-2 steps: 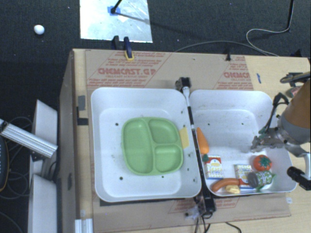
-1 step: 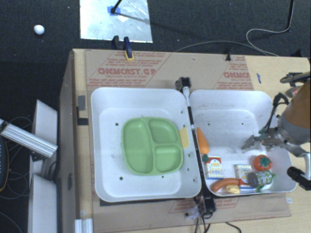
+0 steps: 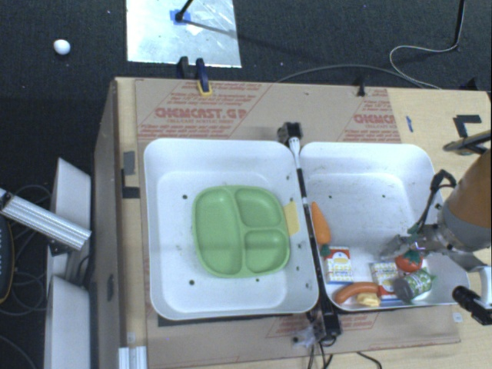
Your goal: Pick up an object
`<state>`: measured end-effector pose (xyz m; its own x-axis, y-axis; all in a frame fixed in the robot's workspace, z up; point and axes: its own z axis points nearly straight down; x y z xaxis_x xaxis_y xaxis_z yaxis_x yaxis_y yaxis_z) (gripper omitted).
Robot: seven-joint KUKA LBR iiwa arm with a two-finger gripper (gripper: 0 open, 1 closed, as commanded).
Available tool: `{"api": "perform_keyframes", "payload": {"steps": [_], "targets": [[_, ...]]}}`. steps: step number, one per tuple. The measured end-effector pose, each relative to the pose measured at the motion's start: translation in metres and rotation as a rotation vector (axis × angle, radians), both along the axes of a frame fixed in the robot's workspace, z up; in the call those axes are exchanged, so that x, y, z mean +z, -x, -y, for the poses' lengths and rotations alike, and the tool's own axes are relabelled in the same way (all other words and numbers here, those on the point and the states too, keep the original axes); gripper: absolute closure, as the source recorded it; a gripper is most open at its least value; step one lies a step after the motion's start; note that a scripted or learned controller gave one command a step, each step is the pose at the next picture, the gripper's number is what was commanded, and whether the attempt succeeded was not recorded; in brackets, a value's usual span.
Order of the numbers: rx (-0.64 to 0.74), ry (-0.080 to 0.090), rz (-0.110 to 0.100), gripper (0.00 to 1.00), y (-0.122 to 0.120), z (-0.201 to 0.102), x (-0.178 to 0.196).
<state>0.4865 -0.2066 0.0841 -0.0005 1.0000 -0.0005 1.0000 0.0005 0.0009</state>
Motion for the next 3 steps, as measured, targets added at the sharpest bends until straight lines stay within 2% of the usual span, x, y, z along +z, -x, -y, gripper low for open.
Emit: {"api": "perform_keyframes", "payload": {"steps": [1,3], "targets": [[0.000,0.001,0.005,1.00,-0.002,0.000,0.011],[0.004,-0.001,0.001,1.00,-0.001,-0.168,0.100]]}}
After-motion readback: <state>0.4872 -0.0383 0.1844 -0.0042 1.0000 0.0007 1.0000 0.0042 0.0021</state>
